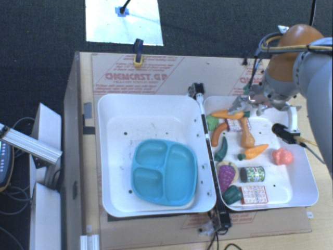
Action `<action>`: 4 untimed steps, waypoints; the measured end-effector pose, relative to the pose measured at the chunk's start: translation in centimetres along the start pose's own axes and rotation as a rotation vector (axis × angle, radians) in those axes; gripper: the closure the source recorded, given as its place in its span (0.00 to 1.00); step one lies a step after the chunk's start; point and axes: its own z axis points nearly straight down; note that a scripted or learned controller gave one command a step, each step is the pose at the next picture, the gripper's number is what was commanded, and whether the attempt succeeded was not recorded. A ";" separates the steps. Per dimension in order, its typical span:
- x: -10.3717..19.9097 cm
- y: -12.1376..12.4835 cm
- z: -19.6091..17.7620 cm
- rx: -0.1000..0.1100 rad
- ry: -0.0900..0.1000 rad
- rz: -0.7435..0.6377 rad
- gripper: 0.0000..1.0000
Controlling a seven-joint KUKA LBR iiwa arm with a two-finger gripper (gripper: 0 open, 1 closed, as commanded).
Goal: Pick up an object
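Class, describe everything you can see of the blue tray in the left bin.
The blue tray is light blue, looks like smooth plastic, and has rounded corners and three shallow compartments. It lies flat, face up and slightly turned, in the near right part of the left bin, close to the wall shared with the other bin.

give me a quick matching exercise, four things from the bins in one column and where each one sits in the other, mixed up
Things:
1. blue divided plate
2. pink toy
3. purple grapes
4. small can

Places:
A. right bin, by its right wall
B. right bin, close to the divider between the bins
C. left bin, toward the near edge
D. right bin, between the grapes and the pink toy

Pairs: 1-C, 2-A, 3-B, 4-D
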 end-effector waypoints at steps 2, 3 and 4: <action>0.0 0.0 0.1 -0.001 0.000 -0.001 0.00; 1.7 -6.6 2.9 0.015 0.001 0.003 0.00; 1.7 -6.5 1.7 0.011 0.001 0.002 1.00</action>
